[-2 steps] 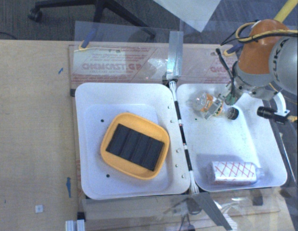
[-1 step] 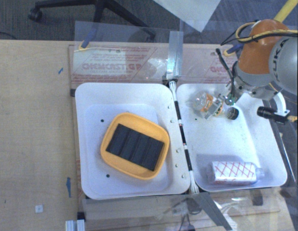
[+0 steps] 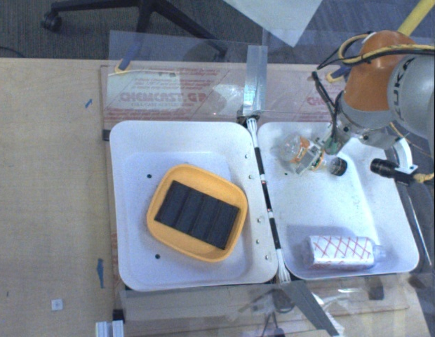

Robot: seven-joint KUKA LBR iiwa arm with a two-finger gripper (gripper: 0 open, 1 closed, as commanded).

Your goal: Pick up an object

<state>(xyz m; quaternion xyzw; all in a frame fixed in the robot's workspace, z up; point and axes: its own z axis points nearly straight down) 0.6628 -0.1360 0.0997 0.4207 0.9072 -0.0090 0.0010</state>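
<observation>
My gripper (image 3: 321, 154) is low in the right bin (image 3: 358, 209), near its far left part. The grey arm with its orange band (image 3: 375, 76) comes down to it from the upper right. Right beside the gripper, on its left, lies a small clear plastic object with orange bits (image 3: 296, 149); they look to be touching. A white packet with a red criss-cross print (image 3: 342, 250) lies at the near edge of the same bin. In the left bin (image 3: 133, 160), a yellow dish holding a black ribbed pad (image 3: 197, 212) rests near the middle.
A metal divider post (image 3: 255, 83) stands behind the gap between the bins. A clear sheet with red lettering (image 3: 168, 93) lies behind the left bin. A black cable end (image 3: 389, 168) sticks out by the arm. An office chair base is on the floor behind.
</observation>
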